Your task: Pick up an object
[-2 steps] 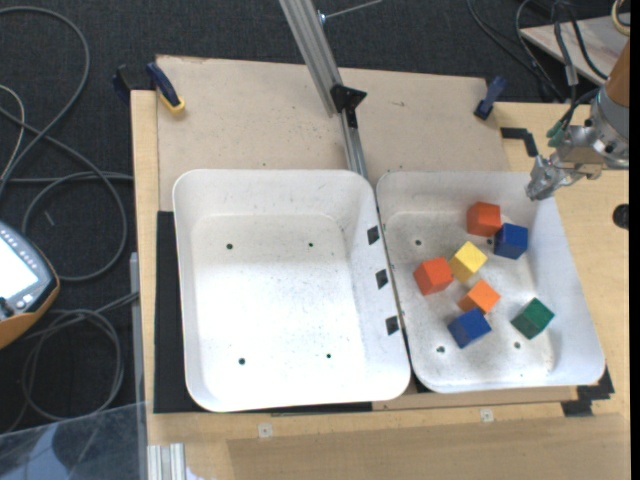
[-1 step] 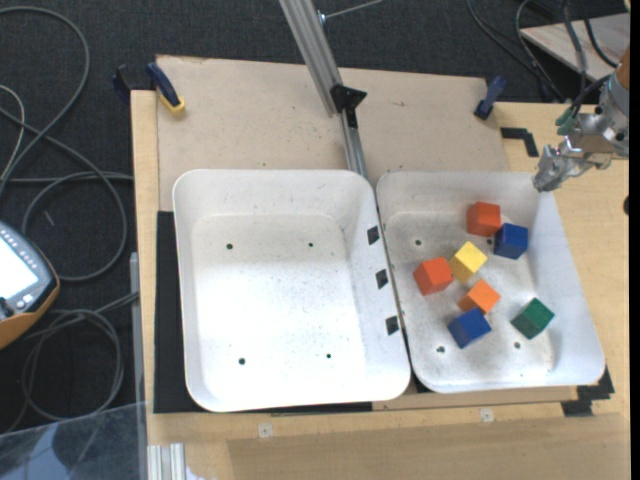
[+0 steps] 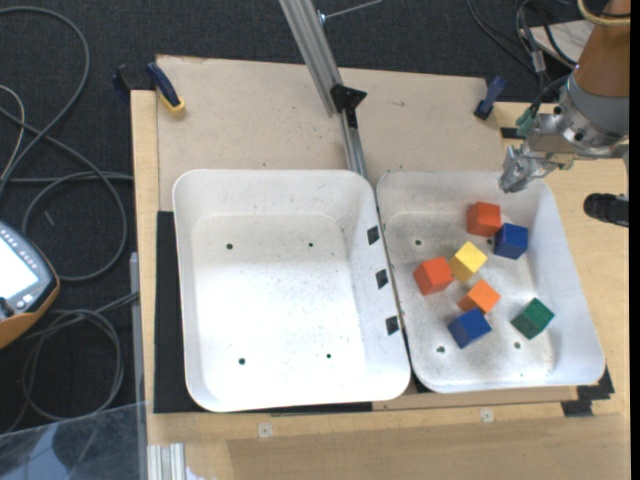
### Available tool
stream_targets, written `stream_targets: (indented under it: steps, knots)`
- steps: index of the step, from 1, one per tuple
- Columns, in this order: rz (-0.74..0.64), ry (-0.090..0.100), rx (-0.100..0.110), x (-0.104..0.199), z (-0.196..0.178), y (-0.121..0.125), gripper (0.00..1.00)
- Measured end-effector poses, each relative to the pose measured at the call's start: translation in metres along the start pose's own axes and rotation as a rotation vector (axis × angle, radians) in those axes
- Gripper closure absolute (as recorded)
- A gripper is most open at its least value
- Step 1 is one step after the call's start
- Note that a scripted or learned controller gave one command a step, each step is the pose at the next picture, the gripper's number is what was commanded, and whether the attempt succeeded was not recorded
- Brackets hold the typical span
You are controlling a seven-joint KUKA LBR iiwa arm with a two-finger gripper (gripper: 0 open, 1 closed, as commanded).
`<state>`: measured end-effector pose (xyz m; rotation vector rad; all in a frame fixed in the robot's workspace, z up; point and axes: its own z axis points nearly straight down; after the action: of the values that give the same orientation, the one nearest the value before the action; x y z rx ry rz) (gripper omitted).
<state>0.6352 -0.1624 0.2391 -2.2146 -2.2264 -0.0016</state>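
Blocks lie scattered in the right bin [image 3: 570,298], seven in all, grouped in its middle and right part. An orange-red block [image 3: 483,218] sits highest, toward the upper right of the frame, with a blue block [image 3: 511,240] just beside it to the lower right. A yellow block [image 3: 469,260] is below them, near the centre of the group, and a second orange-red block [image 3: 433,275] lies just left of it. A smaller orange block [image 3: 483,295] sits under the yellow one, touching or almost touching another blue block [image 3: 469,327] below it. A green block [image 3: 533,318] rests apart from these, nearer the bin's right wall.

The gripper [image 3: 515,176] hangs over the upper rim of the right bin, above and a little right of the top orange-red block, not touching any block. Nothing shows between its fingers; whether they stand wide or narrow cannot be told from this slant. The arm [image 3: 603,68] comes in from the upper right corner.

The left bin [image 3: 190,268] fills the centre-left of the frame, touching the right bin along a shared edge. A metal bar [image 3: 315,43] slants down from the top to the gap between the bins. Cables [image 3: 60,168] loop on the dark floor at far left.
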Motion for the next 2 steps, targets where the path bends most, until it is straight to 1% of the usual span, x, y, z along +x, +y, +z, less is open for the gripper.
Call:
stream_targets:
  steps: [1,2]
  knots:
    - [-0.001,0.001,0.001,0.053,0.008,0.001,1.00]
    - [-0.002,0.000,-0.004,0.106,-0.005,0.008,1.00]
